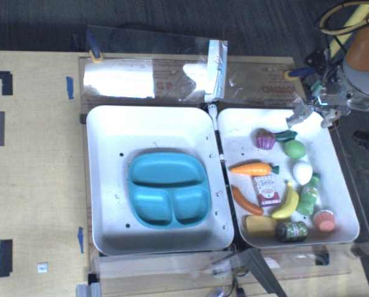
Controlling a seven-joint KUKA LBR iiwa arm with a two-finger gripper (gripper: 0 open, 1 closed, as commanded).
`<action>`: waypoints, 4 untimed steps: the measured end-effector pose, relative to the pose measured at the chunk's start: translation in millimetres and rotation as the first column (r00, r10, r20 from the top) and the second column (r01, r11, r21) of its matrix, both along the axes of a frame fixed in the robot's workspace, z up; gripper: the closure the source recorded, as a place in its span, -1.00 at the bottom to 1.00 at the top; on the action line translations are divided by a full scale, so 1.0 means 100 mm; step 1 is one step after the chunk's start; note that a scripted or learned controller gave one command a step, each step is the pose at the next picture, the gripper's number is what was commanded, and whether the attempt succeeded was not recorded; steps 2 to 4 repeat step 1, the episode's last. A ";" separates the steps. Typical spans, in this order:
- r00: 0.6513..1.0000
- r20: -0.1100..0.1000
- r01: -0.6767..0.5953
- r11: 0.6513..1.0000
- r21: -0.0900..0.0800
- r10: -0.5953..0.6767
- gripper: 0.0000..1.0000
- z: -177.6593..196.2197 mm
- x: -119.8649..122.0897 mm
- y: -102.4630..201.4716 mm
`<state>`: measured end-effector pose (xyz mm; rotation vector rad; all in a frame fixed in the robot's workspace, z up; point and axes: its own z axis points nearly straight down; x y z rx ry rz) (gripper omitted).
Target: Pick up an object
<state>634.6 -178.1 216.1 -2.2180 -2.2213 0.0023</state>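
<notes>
Pale wooden bench (36,184) under two shallow white bins. Left bin (104,122) holds a blue divided tray (169,189). Right bin (342,166) holds toy food: a carrot (251,168) lying three-to-nine, a sausage (246,202), a red carton (267,190), a banana (286,205), a green ball (295,148), a white egg (303,172). The claw (313,111) hovers over this bin's one o'clock corner; whether it is wide or narrow cannot be told, and nothing shows in it. The green ball lies nearest, toward seven o'clock from the claw.
</notes>
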 end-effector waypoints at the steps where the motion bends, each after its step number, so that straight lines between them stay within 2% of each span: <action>1: 0.991 0.000 -0.134 0.991 0.001 0.134 -1.00 -0.06 -0.31 0.57; 4: 0.991 0.000 -0.134 0.991 0.001 0.134 -1.00 -0.06 -0.31 0.57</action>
